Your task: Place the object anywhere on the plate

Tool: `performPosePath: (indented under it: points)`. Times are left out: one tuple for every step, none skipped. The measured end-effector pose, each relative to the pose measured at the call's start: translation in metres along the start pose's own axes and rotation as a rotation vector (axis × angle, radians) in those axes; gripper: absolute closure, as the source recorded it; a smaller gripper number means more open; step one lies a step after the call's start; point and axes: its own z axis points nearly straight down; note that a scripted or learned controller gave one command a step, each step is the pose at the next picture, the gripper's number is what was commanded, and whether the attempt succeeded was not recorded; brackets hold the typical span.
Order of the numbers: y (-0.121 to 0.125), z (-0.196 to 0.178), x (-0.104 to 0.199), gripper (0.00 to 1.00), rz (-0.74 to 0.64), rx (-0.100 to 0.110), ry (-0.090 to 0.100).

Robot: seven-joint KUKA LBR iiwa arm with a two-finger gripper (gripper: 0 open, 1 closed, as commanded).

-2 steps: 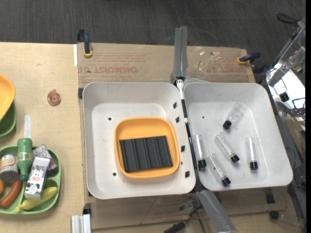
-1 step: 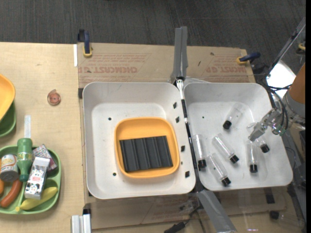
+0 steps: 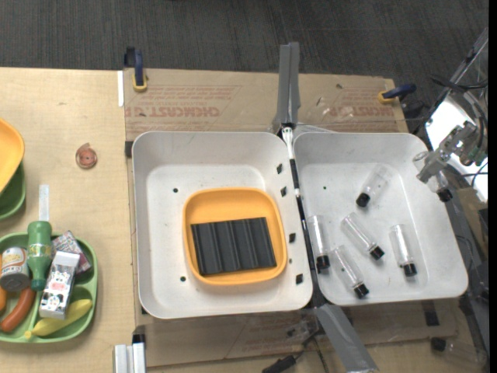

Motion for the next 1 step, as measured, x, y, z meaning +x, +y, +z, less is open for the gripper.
performPosePath:
  points:
    - [0.0435, -0.1079, -0.049, 1.0, -0.196, 0.0, -0.002]
